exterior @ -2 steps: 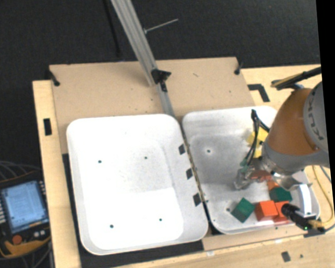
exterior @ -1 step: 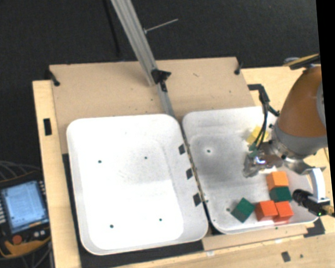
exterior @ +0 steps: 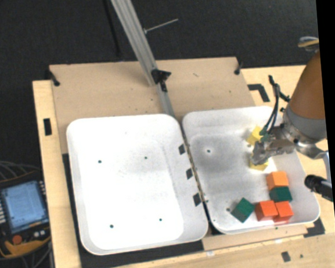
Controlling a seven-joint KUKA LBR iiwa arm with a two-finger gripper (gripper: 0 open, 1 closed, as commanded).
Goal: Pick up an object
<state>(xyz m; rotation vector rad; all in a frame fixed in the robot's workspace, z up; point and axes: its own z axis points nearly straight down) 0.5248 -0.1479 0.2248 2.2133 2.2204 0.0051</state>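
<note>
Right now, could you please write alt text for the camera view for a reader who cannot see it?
A grey arm's pincer reaches from the right into the right bin, down at yellow blocks. Nearer the front of that bin lie orange blocks and green blocks. The left bin sits alongside.

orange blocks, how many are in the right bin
3. One orange block sits near the bin's right wall, above a green block. Two more lie side by side at the bottom right corner. The gripper may hide others.
</note>
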